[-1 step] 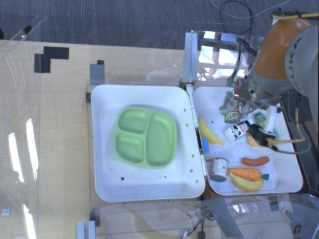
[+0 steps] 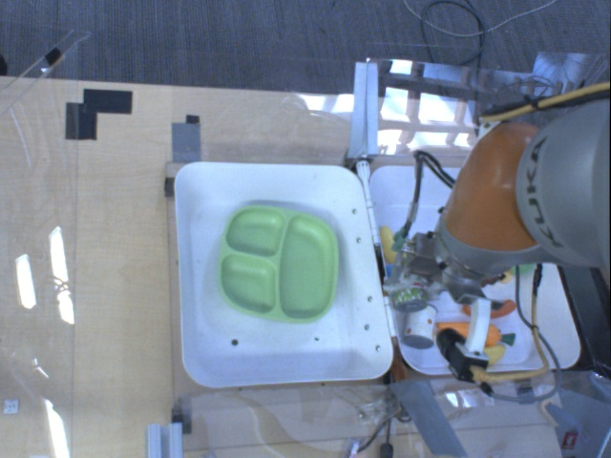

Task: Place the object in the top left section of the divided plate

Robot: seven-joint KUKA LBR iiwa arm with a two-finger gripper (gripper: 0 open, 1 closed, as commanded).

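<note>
The object to be moved lay, as far as I could judge, among the small bits in the right bin [image 2: 396,198], since the green plate [image 2: 282,262] in the left bin [image 2: 205,351] had nothing in any section. The likeliest was an orange piece [image 2: 489,335] at the near end, small, bright and rather carrot-like, half hidden under the wrist. A yellow piece [image 2: 386,240] showed against the bin's left wall. The gripper [image 2: 412,299] hung low over that bin, which looked to me like a reach for a pick. Whether it pinched anything or hung slack I could not tell. The plate sat in the middle of its bin, its far left section [image 2: 256,230] uncovered and easy to reach from above. The arm [image 2: 563,189] came in from the right.
</note>
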